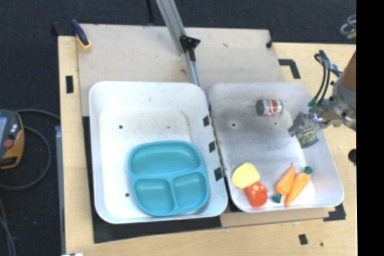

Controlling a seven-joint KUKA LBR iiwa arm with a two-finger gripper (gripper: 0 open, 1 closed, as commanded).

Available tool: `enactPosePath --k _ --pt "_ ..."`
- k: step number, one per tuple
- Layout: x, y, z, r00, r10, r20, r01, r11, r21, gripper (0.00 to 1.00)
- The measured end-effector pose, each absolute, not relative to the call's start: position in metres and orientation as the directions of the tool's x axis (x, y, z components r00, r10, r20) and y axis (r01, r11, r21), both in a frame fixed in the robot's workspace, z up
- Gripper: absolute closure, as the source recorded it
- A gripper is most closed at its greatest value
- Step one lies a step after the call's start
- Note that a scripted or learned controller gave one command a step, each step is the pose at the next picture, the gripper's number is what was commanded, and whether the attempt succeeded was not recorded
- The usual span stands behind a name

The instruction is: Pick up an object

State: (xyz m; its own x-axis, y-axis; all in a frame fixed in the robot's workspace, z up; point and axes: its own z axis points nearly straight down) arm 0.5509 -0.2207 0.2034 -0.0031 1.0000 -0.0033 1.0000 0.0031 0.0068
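**Nothing lifted yet: the pick is yet to be made**

Camera view: you have two white bins side by side on the surface. The left bin carries a blue divided tray toward its near side. The right bin has the loose items: a small can lying on its side near the far wall, a yellow piece touching a red pepper at the near edge, and two carrots just right of them.

The arm comes in at the right rim of that bin. Your end effector sits low by the right wall, with a small greenish thing at its tip; you cannot tell whether it is open or closed, or gripping anything.

As I judge it, every likely target rests in the bin, so the grasp and lift remain to be done.
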Motion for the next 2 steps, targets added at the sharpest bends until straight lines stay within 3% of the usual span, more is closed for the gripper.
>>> enactPosePath --k 1,2 --pt "0.547 -0.224 0.249 -0.004 1.0 -0.003 1.0 0.004 0.007 1.0" --pt "0.559 -0.171 0.259 -0.008 1.0 0.0 1.0 0.008 0.005 1.0"
